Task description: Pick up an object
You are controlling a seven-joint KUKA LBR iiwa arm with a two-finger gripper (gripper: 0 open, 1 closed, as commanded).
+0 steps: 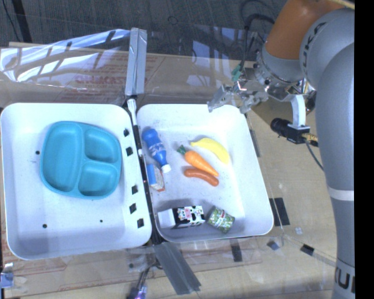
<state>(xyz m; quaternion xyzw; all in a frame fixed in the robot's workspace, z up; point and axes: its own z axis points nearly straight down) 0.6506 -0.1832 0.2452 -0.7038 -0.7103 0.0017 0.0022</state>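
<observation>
My gripper [229, 103] hangs over the far edge of the right bin [257, 185], near its far right corner, with its fingers spread open and nothing between them. Below it in the bin lie a yellow banana [213, 148], an orange carrot [198, 161] and a red-brown sausage [201, 176], close together. A blue bottle [154, 148] with a white cap lies along the bin's left wall. At the near wall sit a black-and-white carton [188, 215] and a small green can [220, 220].
The left bin [19, 217] holds a blue divided plate [81, 159]. A metal post [136, 61] rises between the bins at the back. The grey arm with its orange band [299, 17] comes in from the upper right.
</observation>
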